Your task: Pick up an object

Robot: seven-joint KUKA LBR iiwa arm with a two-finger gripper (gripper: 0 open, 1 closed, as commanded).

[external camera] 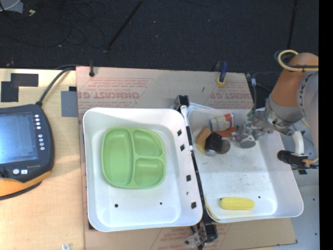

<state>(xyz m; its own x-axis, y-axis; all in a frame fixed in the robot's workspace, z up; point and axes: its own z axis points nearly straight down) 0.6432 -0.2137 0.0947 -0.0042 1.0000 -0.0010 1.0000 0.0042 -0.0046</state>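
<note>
Arm: enters at 3 o'clock, wrist bent down into right bin (pixel 281 202). End effector (pixel 245 137): low at bin's 12 o'clock; grip state cannot be told. Nearby at its 9 o'clock: can (pixel 220 122), dark cup (pixel 217 144). Corn cob (pixel 237 203): bin's 6 o'clock. Left bin (pixel 104 212): green divided plate (pixel 133 157).
</note>
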